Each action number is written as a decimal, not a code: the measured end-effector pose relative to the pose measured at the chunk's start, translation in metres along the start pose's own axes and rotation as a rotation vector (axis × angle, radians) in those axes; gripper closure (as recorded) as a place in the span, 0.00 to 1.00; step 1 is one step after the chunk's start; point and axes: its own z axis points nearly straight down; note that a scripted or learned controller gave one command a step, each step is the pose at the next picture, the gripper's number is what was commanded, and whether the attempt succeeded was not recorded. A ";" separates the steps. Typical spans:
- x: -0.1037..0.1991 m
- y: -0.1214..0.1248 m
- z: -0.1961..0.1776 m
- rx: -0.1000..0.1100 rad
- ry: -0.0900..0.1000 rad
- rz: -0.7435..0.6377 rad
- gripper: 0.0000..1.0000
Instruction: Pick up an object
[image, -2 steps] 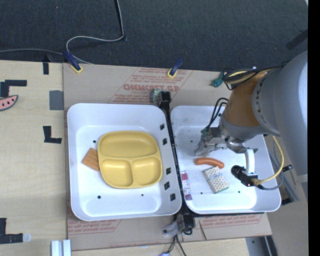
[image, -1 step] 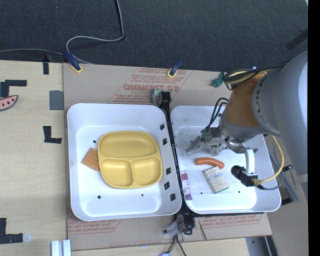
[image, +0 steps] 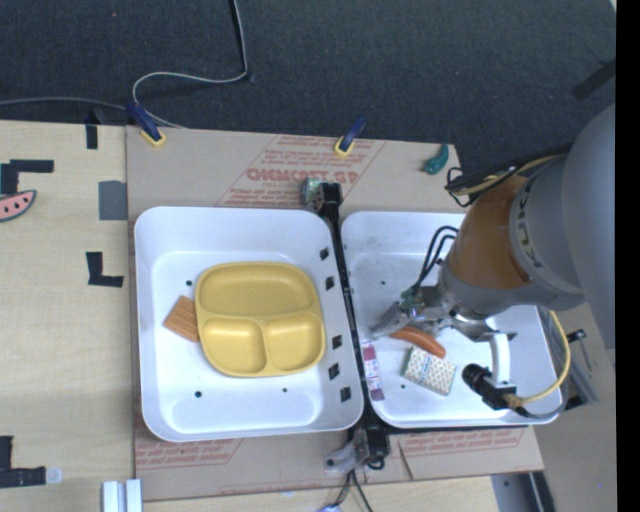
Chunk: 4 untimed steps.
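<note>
Orange, carrot-shaped toy (image: 424, 340) lies on the floor of the right bin (image: 530, 412), and it looks like the likeliest thing to be picked. It sits just under the gripper (image: 408, 312), whose tip is down low in the bin at the toy's upper-left end. From where I stand I cannot tell how the jaws are set; the wrist and cables crowd them, and nothing is plainly caught between them. So I'd judge the pick as not yet done: the arm is down at the object, but the toy rests flat on the bin floor, not lifted.

Just below the jaws and to their right lies a pale speckled sponge-like block (image: 431, 372), touching or nearly touching the carrot. A small printed strip (image: 372, 368) lies below the jaws by the divider. Well away to the jaws' left, in the left bin (image: 160, 400), a yellow divided plate (image: 262, 318) rests over a brown wafer-like piece (image: 181, 319).

What is left, I'd say: a firm close, then a lift.
</note>
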 end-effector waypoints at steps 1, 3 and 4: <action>-0.001 0.000 -0.009 -0.001 -0.001 0.001 1.00; -0.001 -0.042 0.000 0.000 0.001 0.000 0.00; -0.003 -0.042 -0.010 -0.002 -0.003 0.003 1.00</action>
